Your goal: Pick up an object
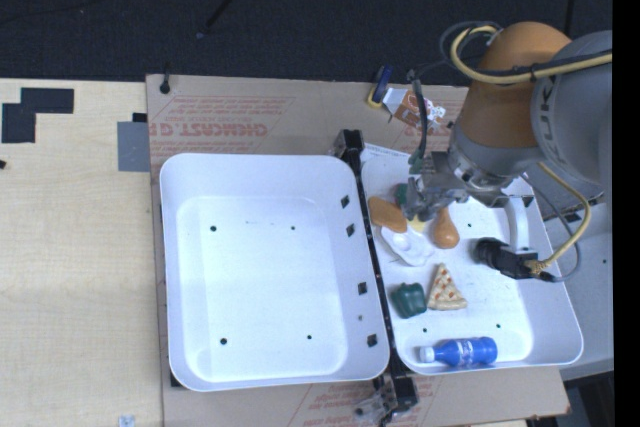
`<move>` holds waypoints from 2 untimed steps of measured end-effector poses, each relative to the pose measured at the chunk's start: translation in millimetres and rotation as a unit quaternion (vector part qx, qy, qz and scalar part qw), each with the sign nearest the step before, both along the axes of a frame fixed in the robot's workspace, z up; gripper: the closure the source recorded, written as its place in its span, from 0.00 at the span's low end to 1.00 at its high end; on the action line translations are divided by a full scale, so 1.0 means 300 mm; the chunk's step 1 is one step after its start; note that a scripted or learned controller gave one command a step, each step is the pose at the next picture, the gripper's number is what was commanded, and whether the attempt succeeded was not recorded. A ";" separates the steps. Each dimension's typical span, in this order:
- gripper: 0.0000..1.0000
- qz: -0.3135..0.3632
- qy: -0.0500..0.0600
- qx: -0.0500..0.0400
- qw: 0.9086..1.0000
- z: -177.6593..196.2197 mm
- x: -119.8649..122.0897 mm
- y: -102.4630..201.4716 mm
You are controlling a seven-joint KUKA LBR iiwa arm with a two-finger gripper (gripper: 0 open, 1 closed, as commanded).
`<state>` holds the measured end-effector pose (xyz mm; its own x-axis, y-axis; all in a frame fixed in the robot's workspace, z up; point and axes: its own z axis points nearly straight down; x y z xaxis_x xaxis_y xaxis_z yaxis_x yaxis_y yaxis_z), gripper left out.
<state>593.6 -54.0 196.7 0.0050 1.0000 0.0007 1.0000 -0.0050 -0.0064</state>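
The end effector (pixel 422 200) hangs low in the right bin (pixel 545 315), right of frame centre, among two orange-brown pieces (pixel 387 213) — whether it grips anything I cannot tell. The crowding risks a nudge or empty close. The left piece's long axis runs upper left to lower right.

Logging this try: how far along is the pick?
Done: the hand is down in the right bin, among the orange pieces. In hand: nothing visibly gripped. Left: grasp and lift. The pizza slice, green piece and bottle lie untouched.
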 end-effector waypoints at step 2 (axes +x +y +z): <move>1.00 0.003 0.002 0.001 1.000 -0.287 0.162 -0.125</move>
